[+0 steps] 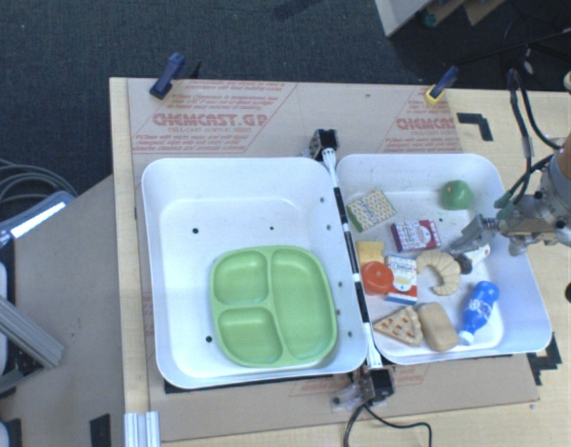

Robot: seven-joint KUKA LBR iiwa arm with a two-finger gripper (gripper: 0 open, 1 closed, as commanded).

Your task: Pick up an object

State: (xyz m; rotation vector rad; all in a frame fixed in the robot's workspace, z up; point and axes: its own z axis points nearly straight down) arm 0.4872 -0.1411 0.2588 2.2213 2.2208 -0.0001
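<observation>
We position the gripper (478,238) at the croissant's (443,271) two o'clock for approach; finger state indeterminable.

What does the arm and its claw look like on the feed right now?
At the right edge of the camera view, the claw is dark grey metal with slim, angular fingers. Behind it sits a lighter grey, boxy wrist body with small green-teal details. Thin dark cables curve down toward the wrist from above.
</observation>
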